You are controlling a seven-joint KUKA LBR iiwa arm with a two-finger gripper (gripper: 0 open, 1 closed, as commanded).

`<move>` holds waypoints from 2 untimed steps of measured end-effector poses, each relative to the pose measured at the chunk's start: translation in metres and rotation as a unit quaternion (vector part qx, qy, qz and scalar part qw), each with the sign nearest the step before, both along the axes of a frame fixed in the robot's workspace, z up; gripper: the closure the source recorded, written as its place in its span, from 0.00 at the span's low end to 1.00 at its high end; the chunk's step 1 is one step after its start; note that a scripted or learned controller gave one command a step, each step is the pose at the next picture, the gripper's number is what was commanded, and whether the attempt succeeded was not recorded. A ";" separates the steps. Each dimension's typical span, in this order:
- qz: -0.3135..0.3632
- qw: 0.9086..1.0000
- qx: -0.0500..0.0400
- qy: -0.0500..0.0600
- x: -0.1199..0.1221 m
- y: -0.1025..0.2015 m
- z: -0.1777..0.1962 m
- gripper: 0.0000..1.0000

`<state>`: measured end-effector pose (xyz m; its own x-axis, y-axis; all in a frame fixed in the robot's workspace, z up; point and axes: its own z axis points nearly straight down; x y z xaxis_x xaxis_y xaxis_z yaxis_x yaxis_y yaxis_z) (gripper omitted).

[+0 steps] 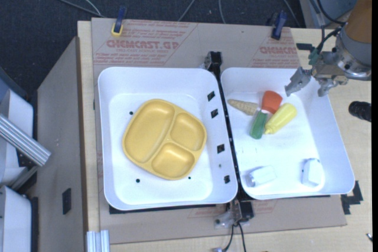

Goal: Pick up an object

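We see the end effector (311,81) spread open and empty above the right bin (336,127); the tightly clustered toy food (269,113) risks a multi-object or glancing grasp.

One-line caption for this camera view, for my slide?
Open claw hovers above the right bin near a cluster of toys; a yellow tray lies in the left bin.
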<state>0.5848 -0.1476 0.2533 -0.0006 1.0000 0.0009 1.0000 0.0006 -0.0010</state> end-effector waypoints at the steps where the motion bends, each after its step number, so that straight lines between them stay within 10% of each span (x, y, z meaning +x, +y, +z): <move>1: 0.001 1.000 0.000 -0.001 0.001 0.000 0.011 1.00; 2: -0.001 1.000 -0.003 -0.010 -0.038 -0.016 0.165 1.00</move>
